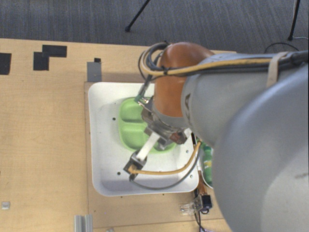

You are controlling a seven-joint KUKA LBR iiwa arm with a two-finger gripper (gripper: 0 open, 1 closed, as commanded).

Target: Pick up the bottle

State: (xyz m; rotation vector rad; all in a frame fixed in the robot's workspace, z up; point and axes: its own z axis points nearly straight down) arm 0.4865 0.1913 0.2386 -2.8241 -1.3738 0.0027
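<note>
Nearest you, on the bare wooden bench (43, 153), a small clear plastic piece (189, 208) lies just off the near right corner of the white bin (99, 144).

A little farther in and to the right, you see a sliver of green with pale yellowish marks. This is most likely the bottle (208, 164), though too little of it shows to be sure. It sits beyond the bin's right rim, tucked under the edge of the arm (251, 129), so you cannot make out its shape or how it lies.

The gripper (163, 135) is to the left of that sliver and slightly farther from you, inside the white bin. It hangs over the right part of a green divided dish (130, 117), not over the bottle. The two are near each other but apart, with the bin's rim between them. The wrist hides the gripper's working end from you, so you cannot tell whether it is spread or closed, and nothing shows in its grasp.

The arm comes in from the right as one broad grey mass covering the right side of the scene. It bends down at the orange band (176, 81), which sits above the bin's far right corner. From there the wrist slants down and leftward toward you, over the dish.

Farther back, a small grey block (94, 71) stands at the bin's far left corner, and black marks (49, 56) lie on the bench to the left. Beyond the bench you see grey carpet (72, 8) and a thin black stand leg (142, 11).
</note>
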